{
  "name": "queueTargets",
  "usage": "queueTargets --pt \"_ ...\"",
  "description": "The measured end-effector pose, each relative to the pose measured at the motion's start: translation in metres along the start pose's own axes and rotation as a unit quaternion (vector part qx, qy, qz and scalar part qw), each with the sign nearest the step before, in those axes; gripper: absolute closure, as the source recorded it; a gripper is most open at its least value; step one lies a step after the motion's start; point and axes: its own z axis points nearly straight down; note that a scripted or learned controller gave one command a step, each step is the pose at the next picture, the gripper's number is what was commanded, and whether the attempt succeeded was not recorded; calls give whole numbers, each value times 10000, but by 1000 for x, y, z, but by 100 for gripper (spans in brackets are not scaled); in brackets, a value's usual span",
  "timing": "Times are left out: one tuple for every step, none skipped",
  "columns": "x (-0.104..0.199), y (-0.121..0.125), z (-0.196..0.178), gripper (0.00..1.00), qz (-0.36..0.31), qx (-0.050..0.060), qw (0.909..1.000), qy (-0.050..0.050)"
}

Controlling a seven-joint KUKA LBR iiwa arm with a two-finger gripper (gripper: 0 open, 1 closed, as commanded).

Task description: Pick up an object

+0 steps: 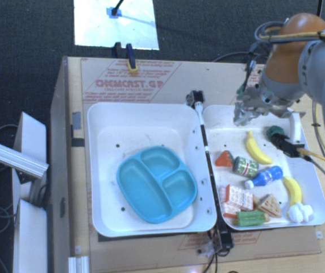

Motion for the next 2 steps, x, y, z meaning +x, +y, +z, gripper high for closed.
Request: queueTargets --pt "-1 -1 1 0 7 15 10000 -5" --pt "-68 -34 102 0 22 24 10000 -10"
